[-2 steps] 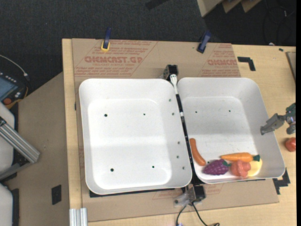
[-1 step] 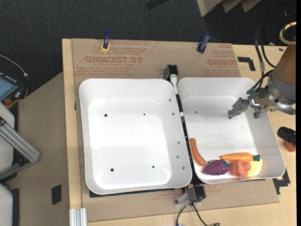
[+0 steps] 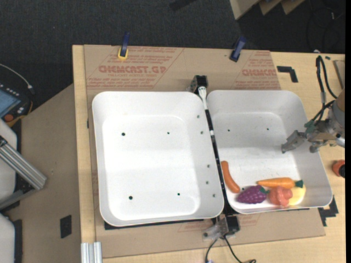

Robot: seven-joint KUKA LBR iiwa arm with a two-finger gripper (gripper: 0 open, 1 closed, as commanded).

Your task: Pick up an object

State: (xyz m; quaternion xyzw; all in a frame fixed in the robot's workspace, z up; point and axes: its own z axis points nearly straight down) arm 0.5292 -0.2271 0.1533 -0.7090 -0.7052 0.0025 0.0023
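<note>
Our targets sit bunched in the right bin's (image 3: 258, 106) near corner: carrot (image 3: 278, 182), grape bunch (image 3: 252, 195), a red piece (image 3: 280, 196) and a yellow one (image 3: 296, 195) all touching, with the sausage (image 3: 230, 177) just beside them by the divider. The gripper (image 3: 292, 142) hangs at the bin's right side, well apart from the pile, nothing in it; open or clenched, we cannot tell. Risks: the clutter means we pinch two items or shove them away, and the closeness to the wall means a finger clips the rim.

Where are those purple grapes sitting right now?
The purple grapes lie in the right bin, near its front edge, between the orange sausage and the red piece, below the carrot.
</note>
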